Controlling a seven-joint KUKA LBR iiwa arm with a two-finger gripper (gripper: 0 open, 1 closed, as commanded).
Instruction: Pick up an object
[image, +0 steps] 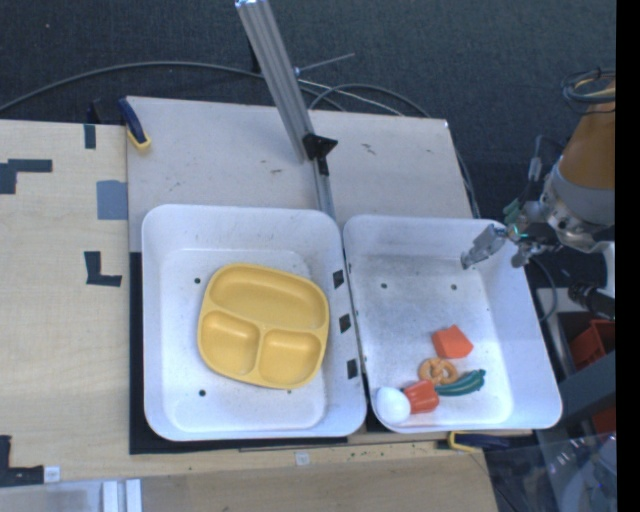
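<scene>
We see the gripper (497, 245) hovering over the right bin's (400, 250) upper right rim; we cannot tell its state. The orange block (453, 342), pretzel (437, 370), green piece (465, 383) and white egg (392, 404) lie clustered near the bin's lower edge.

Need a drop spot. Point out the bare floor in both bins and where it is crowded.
Right bin: bare floor from its far wall down to the orange block; crowded at the near end around the pretzel and white egg. Left bin: only margins around the yellow tray.
</scene>
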